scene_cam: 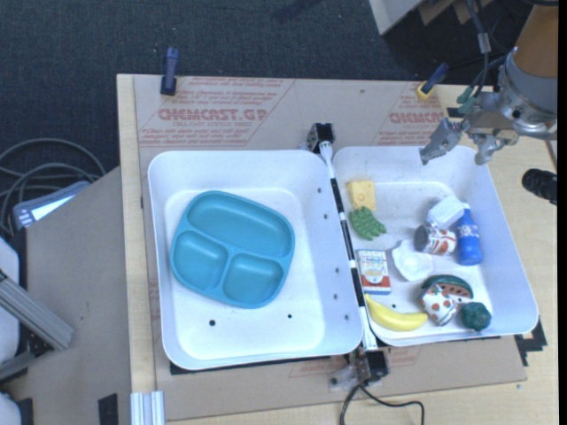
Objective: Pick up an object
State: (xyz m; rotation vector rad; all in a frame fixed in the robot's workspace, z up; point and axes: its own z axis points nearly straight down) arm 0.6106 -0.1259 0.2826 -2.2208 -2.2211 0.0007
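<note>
My gripper (pixel 460 150) hangs over the far rim of the right bin (pixel 507 237), its two fingers spread open with nothing between them. Below it in that bin lie a yellow cheese wedge (pixel 361 193), a green leafy toy (pixel 367 224), a blue-and-white bottle (pixel 462 234), a small can (pixel 429 238), a white cup (pixel 410 262), a red-and-white carton (pixel 374 270), a banana (pixel 395 317), a watermelon slice (pixel 450 287) and a dark green ball (pixel 476 315).
The left bin (pixel 177 317) holds a blue divided plate (pixel 232 248). A black clamp (pixel 320 135) sits at the far end of the ridge between the bins. The arm's grey wrist and orange band (pixel 534 42) stand at the upper right.
</note>
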